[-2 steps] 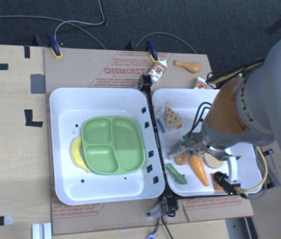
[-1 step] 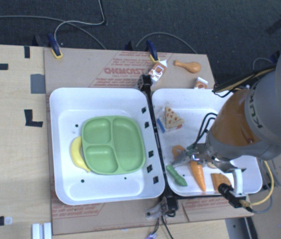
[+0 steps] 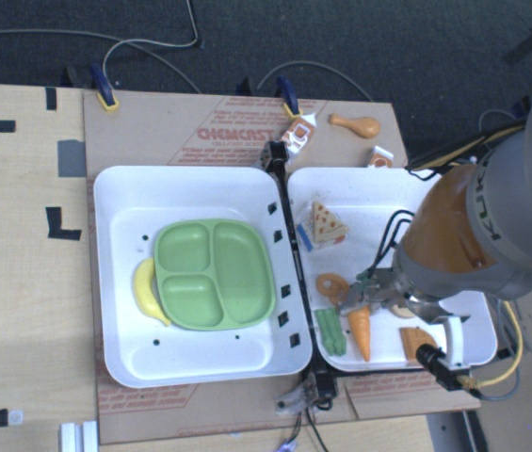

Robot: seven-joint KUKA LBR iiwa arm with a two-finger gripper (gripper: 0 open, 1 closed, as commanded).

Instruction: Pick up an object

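Orange carrot (image 3: pixel 361 332) lies in the right bin (image 3: pixel 390 182), its long axis running toward the near rim, tip downward. We see our end effector (image 3: pixel 371 290) just above its blunt end; we cannot tell its grip state.

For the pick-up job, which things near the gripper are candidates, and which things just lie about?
Candidates, right bin:
gripper
orange toy carrot
green toy vegetable
orange ring-shaped piece
toy sandwich wedge

Lying about:
green divided plastic plate
yellow toy banana
tan toy drumstick on the cardboard
small orange-and-white carton
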